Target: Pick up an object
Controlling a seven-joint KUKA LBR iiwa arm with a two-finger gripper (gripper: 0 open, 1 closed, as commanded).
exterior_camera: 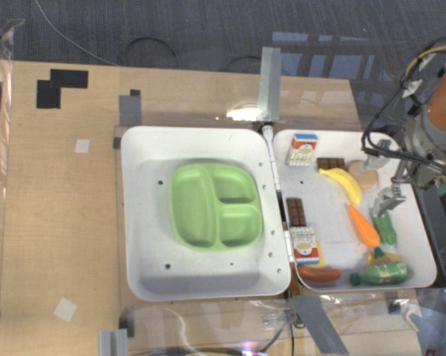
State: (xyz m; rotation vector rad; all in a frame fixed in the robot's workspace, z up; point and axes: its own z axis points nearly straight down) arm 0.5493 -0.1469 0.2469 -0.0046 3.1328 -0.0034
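One tool (391,199) above green vegetable (386,228).

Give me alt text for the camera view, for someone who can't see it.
The arm's pincer hangs over the right bin, above toy food: a banana, carrot, sausage, green bottle, chocolate bars and small cartons. The left bin holds a green divided plate.

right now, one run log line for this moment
gripper over right bin | above green pickle, beside carrot | nothing seen held | divided plate in left bin
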